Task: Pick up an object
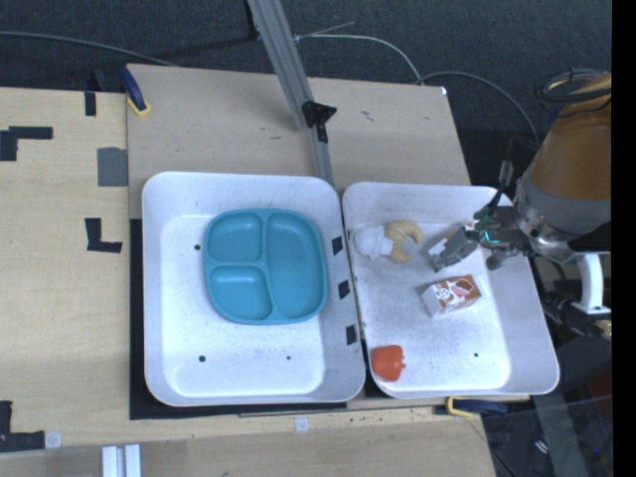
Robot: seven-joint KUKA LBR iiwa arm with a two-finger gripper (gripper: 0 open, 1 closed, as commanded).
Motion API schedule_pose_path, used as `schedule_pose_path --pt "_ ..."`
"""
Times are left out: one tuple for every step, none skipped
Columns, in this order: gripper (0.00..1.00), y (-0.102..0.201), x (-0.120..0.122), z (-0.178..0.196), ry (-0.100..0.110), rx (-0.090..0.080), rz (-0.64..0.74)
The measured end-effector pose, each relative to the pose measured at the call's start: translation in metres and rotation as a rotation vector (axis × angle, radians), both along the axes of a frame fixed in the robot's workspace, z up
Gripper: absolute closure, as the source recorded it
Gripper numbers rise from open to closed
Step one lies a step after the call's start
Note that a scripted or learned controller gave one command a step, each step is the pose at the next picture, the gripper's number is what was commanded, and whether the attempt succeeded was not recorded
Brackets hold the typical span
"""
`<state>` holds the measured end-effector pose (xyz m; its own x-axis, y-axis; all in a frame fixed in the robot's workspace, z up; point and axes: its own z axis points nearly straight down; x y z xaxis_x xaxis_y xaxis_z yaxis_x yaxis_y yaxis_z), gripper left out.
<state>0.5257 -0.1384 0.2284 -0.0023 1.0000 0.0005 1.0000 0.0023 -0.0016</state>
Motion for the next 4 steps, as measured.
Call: schedule_pose_path --pt "0.00 0.000 0.000 0.000 0.000 0.000 0.000" --pt "0.00 -0.009 -0.002 -0.058 0.006 0.000 -0.002" --pt "0.00 -0.019 0.000 -0.106 -0.003 -0.004 -0.002" --pt "0.00 -0.021 0.005 -0.113 -0.020 -0.009 -0.001"
